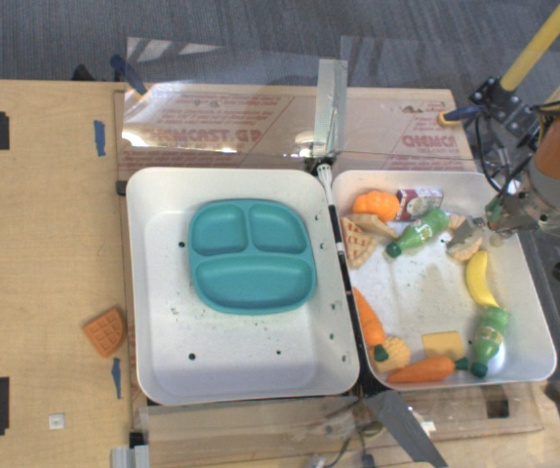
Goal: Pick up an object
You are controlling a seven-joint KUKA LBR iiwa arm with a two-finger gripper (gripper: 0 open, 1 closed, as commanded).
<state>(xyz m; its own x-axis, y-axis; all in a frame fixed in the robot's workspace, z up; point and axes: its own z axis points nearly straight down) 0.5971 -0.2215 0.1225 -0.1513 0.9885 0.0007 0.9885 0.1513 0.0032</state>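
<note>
**Gripper low at the right bin's far right edge**

Right now the gripper (475,230) sits low by the far right edge of the right bin (539,354), just above the banana (479,279) and beside the green bottle (419,233). Whether it is parted or closed cannot be told. A teal divided plate (252,255) lies in the left bin (153,291); a waffle toy (104,331) rests on the desk (36,261).

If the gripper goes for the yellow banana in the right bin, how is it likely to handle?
The banana looks like smooth moulded toy plastic, so probably stiff and light, and perhaps slippery. Its curved, tapering shape suggests it may pivot or slide rather than roll if nudged. It lies flat on the right bin floor, so a pinch across its narrow width seems likeliest to hold.
</note>
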